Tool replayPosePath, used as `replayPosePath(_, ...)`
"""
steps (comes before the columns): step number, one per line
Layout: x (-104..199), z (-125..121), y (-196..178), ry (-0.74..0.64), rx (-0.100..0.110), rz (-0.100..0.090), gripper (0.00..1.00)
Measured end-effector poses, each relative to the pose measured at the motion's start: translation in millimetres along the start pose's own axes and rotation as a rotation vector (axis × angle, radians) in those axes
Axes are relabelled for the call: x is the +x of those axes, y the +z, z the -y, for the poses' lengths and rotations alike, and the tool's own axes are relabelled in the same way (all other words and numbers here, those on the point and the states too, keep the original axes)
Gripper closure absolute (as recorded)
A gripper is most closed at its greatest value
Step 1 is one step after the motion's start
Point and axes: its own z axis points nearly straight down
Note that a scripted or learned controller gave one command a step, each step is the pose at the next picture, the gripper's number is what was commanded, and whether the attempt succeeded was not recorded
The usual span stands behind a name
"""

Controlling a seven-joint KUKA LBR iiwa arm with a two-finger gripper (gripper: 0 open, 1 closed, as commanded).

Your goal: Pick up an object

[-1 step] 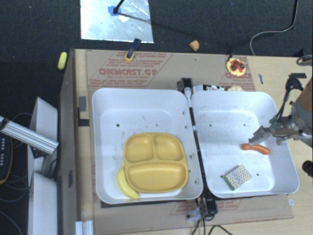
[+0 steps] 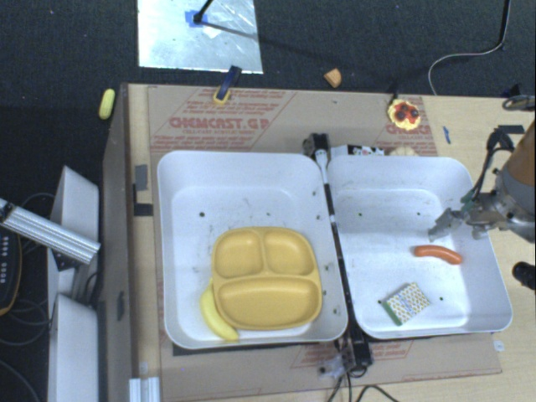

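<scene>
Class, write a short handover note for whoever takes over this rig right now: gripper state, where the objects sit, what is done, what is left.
Gripper: over the right bin, near its right wall, holding nothing.
Right bin: orange sausage-shaped toy just below the gripper; patterned sponge-like block toward the front.
Left bin: yellow divided plate, with a banana tucked against its front-left edge.
Done: no object lifted yet.
Left: descend on one object, probably the nearby sausage-shaped toy, close and lift.

Grey metal claw [image 2: 446,222] below an orange-tan wrist band, black cable alongside.
</scene>
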Motion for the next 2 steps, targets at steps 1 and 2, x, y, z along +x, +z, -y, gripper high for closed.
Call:
replayPosePath(1,-1.7,-4.9,84.8,0.0,-0.002,0.0,0.0)
replayPosePath(2,-1.8,-5.7,74.2,-0.001,-0.004,0.001,1.0)
